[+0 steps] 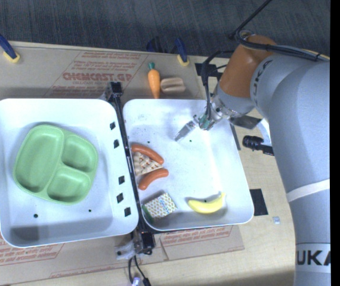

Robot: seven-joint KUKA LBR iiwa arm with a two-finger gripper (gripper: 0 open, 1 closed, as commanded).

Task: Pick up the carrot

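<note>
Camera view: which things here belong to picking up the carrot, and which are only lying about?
For the job:
- small orange carrot with green top, lying on the cardboard behind the right bin
- two-finger metal gripper, above the right white bin

Lying about:
- green divided plate in the left bin
- two sausages
- yellow banana
- brown bun beside the carrot

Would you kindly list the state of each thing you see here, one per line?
carrot: lying on the cardboard outside the bins, not gripped
gripper: above the right bin, holding nothing
green plate: flat in the left bin
banana: lying in the right bin
two sausages: lying in the right bin
</note>
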